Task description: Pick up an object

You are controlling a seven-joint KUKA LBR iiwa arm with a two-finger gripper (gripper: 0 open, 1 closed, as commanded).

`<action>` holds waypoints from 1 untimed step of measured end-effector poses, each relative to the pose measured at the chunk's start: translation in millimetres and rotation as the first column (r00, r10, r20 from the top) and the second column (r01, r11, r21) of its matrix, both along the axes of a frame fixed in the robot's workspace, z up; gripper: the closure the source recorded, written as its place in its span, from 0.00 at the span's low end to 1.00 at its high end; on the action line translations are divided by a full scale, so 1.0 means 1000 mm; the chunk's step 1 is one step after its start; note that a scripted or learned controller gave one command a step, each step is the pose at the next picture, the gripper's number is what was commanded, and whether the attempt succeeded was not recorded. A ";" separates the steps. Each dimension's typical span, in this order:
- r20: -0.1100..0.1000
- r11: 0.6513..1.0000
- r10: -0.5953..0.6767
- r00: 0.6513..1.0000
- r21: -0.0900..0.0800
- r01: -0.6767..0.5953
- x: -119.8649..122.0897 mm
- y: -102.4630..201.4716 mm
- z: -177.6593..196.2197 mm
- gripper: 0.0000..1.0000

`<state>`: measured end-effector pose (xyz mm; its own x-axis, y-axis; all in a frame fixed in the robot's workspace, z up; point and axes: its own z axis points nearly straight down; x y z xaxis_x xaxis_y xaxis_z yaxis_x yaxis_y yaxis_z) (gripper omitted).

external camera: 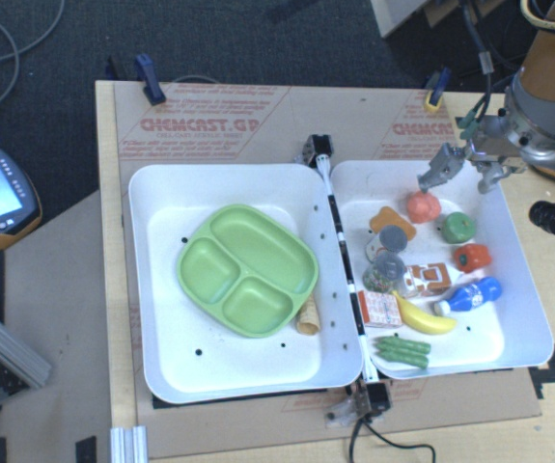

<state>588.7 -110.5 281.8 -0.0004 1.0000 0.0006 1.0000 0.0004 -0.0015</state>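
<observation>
Both white bins, the left bin (152,287) and the right bin (518,326), appear to be smooth moulded plastic with a faint sheen. The green divided tray (248,268) is smooth plastic, semi-matt. The bench board (209,114) at the upper centre of the frame looks like matt brown cardboard or fibreboard printed with red lettering. The toy foods in the right bin, among them the yellow banana (425,318), red tomato (422,205) and blue bottle (473,295), appear to be glossy plastic. The gripper (465,170) at the upper right shows bare grey metal with a dull finish. The floor (219,27) is dark, rough carpet.
</observation>
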 end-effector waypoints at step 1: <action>-0.004 1.000 -0.002 1.000 -0.001 0.002 0.038 -0.041 -0.097 0.00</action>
